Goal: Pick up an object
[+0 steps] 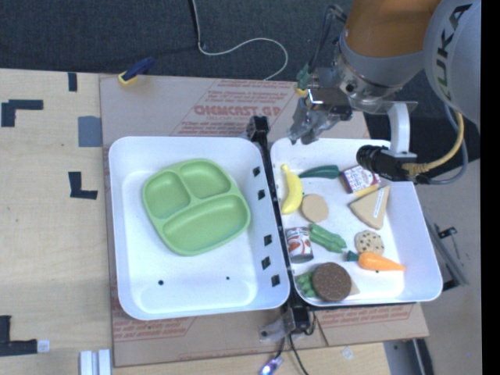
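My gripper [303,133] hangs above the back left corner of the right bin [414,233], just behind the yellow banana [291,190]. Its fingertips are dark and close together, with nothing visible between them. Below it in the right bin lie a green bean [318,172], a tan round cookie [315,208], a small can [298,243], a green pepper [327,238], a burger patty [331,281], a carrot [381,263], a chip cookie [369,242], a cheese wedge [372,207] and a red-white packet [358,179].
The left bin [133,233] holds a green divided plate [196,205]. A black divider [269,209] runs between the bins. The arm's orange band and grey body [398,30] loom over the back right. A cable [234,49] lies behind the bins.
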Robot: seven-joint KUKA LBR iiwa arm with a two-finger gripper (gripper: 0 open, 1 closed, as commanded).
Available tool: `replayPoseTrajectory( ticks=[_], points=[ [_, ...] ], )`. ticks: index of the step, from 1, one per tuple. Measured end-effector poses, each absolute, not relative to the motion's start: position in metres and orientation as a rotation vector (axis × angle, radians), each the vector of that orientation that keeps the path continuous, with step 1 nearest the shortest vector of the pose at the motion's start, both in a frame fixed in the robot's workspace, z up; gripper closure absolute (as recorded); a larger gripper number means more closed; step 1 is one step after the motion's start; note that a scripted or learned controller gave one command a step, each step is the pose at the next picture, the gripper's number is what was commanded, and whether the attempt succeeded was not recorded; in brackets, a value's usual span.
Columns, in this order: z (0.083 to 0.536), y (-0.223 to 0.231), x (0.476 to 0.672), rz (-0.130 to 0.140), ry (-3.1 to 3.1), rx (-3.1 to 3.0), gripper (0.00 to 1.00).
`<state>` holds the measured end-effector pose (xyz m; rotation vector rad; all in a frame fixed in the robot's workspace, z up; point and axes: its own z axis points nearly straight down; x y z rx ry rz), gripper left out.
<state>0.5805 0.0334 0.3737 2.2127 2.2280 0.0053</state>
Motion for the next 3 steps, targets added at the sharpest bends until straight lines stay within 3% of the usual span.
replayPoseTrajectory(
  ticks=[1,3],
  points=[
    [0.299,0.065,0.575,-0.005,2.226,2.221,1.0],
    [0.32,0.065,0.576,-0.006,2.229,2.218,1.0]
  ],
)
